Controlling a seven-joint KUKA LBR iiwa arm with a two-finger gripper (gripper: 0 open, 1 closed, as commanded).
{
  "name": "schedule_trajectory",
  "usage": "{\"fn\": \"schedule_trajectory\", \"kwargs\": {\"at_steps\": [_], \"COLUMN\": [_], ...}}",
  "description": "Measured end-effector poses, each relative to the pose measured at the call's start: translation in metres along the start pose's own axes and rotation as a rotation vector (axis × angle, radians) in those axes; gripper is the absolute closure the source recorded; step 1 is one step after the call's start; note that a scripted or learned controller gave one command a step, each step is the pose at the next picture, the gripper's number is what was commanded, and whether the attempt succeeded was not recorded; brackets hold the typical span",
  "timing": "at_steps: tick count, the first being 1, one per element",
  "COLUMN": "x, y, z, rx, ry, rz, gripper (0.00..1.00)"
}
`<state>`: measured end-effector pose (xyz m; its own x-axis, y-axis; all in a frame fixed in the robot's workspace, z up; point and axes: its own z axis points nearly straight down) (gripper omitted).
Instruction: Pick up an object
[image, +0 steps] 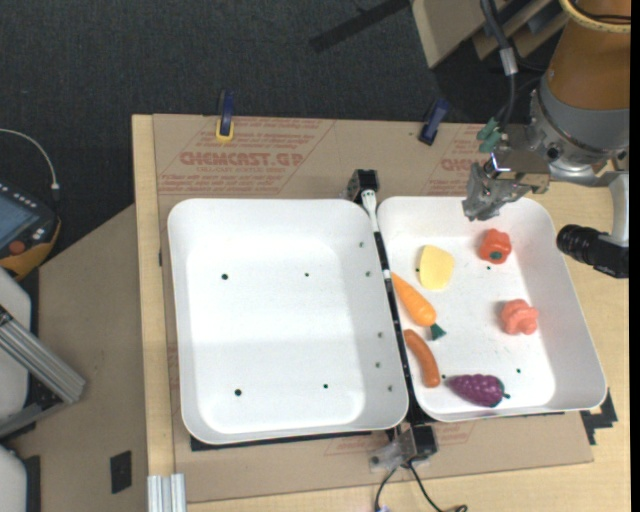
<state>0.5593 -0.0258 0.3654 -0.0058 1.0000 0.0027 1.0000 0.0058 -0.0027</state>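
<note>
The right bin (570, 330) holds several toy foods: a red pepper-like piece (494, 245), a pale yellow piece (435, 267), an orange carrot (414, 300), a pink piece (518, 317), an orange-red sausage (423, 358) and a purple grape bunch (476, 389). My gripper (485, 208) hangs over the bin's far edge, just up and left of the red piece and apart from it. Nothing shows between its fingers.
The left bin (200, 250) lies beside the right one, joined along a black hinge strip (385, 280). Both sit on a cardboard sheet (300, 150) held by a yellow clip (225, 128) and a blue clip (434, 120).
</note>
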Motion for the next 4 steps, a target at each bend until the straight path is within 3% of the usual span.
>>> {"fn": "schedule_trajectory", "kwargs": {"at_steps": [1,2,3,4], "x": [0.018,0.004,0.05,0.053], "y": [-0.018,-0.067,-0.08,-0.055], "z": [-0.18,-0.025,-0.166,-0.006], "rx": [-0.025,0.015,-0.021,0.014], "ry": [-0.002,-0.002,0.0,-0.004], "rz": [0.003,0.009,-0.001,0.007], "gripper": [1.0,1.0,1.0,1.0]}}
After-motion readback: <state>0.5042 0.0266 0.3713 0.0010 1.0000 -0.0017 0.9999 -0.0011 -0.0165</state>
